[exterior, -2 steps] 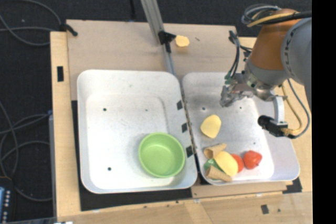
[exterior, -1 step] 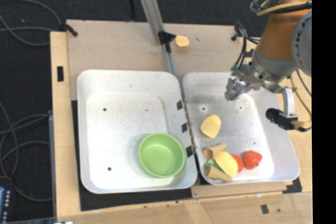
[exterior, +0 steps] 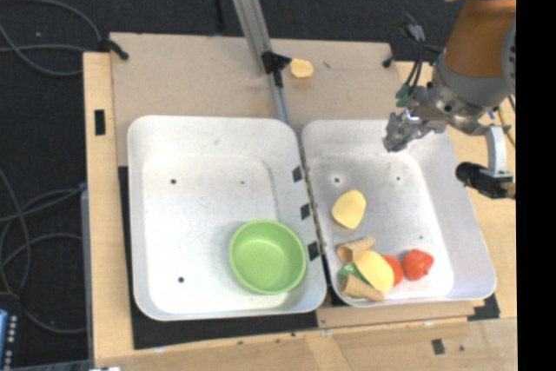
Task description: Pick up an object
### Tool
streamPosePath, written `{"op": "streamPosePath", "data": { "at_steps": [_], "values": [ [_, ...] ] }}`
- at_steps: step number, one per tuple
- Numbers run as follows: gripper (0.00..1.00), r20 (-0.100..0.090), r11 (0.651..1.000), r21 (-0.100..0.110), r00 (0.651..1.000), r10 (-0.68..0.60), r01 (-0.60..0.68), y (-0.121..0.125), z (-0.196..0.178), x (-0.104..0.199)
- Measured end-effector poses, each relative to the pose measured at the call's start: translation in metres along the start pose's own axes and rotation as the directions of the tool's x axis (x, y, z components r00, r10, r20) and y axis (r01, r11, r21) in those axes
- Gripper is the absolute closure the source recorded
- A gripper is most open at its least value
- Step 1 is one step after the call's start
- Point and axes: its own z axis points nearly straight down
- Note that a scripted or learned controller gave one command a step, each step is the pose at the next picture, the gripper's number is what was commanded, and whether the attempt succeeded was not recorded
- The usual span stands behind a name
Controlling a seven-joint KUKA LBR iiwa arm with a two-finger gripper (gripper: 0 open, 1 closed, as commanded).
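In the right bin (exterior: 434,187) lie a pale yellow flat piece (exterior: 348,208), a tan cone (exterior: 355,250), a yellow lemon-like fruit (exterior: 374,270), a second cone (exterior: 359,288) beside something green, and a red tomato-like piece (exterior: 418,263). A green bowl (exterior: 267,255) sits in the left bin (exterior: 191,169) near its front right corner. My gripper (exterior: 399,135) hangs over the back of the right bin, well behind the objects, with nothing visible between its fingers.
A slanted metal rail (exterior: 248,9) rises from the back between the bins. A small yellow object (exterior: 301,68) lies on the cardboard behind the bins. Cables run along the dark floor at left.
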Motion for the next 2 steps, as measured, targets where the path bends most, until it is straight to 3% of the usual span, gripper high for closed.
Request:
{"op": "streamPosePath", "data": {
  "at_steps": [1, 2],
  "values": [
    [1.00, -0.002, 1.000, 0.003, 1.000, -0.005, 0.005, -0.001, -0.009, 0.055],
    [1.00, -0.001, 1.000, 0.008, 1.000, -0.003, 0.003, -0.003, 0.005, 0.108]
  ]
}}
